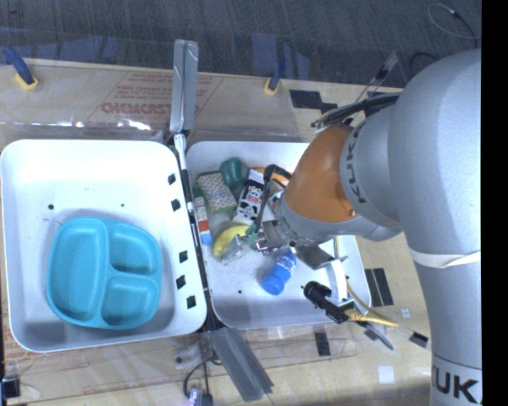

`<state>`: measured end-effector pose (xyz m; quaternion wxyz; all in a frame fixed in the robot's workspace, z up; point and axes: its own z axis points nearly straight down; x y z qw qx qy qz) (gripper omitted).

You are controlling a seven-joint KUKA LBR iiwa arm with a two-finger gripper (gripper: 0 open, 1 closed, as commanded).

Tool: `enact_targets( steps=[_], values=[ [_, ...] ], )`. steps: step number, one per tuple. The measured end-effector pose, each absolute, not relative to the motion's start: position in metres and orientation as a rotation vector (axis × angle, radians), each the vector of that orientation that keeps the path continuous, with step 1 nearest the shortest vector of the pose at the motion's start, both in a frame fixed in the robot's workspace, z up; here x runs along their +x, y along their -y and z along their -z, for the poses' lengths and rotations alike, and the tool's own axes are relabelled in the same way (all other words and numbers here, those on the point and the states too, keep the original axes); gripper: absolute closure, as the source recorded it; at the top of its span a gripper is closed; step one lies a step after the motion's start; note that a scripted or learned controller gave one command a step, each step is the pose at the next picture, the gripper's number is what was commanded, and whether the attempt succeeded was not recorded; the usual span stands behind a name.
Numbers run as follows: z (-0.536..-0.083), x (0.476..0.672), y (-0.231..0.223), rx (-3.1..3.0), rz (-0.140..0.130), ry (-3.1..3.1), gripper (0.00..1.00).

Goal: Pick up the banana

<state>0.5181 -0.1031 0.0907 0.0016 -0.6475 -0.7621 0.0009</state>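
Camera view, banana: the banana [228,239] lies in the right bin [237,307], near its left wall, curved, with a small clear wrapper-like scrap touching its lower end.
Camera view, hand: the hand [267,233] sits low just right of the banana, under the orange wrist band; whether it is open or closed I cannot tell.
Camera view, neighbours: a blue bottle [276,276] lies just below the hand, a patterned packet [217,191] and a green cup [233,172] above the banana.
Camera view, left bin: a blue divided tray [106,273] rests in the left bin [25,176].
Step in hand: closing in on the banana, by my reading.
Doing it well: straddle the fruit across its narrow width, mid-length, clear of the bin wall and bottle, then lift straight.
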Motion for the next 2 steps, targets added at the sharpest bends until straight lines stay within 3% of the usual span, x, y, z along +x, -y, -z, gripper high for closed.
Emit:
enact_targets(
  steps=[1, 2],
  values=[
    [-0.100, 0.518, 0.103, -2.024, -0.005, 2.397, 1.00],
    [-0.192, 0.588, 0.019, -2.009, -0.001, 2.413, 1.00]
  ],
)
